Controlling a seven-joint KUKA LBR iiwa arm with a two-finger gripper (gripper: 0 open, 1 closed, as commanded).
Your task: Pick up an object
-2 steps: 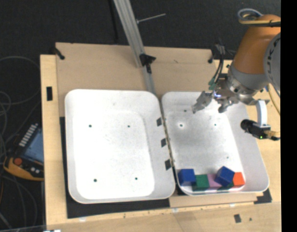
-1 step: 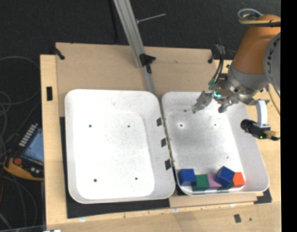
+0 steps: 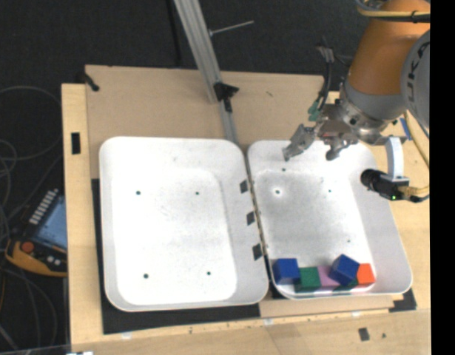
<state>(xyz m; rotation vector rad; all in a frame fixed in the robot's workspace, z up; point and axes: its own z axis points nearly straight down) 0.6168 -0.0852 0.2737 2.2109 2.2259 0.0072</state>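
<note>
Gripper (image 3: 314,148) spread, nothing held, at right bin (image 3: 375,198) far edge; move to near-edge blocks (image 3: 323,274), pick outer one.

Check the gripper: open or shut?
Open: the gripper has its two fingers spread apart above the right bin, nothing between them.

Coloured blocks (image 3: 325,273) — right bin's near edge

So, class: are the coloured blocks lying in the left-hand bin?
No, the coloured blocks are bunched along the near edge of the right-hand bin.
</note>
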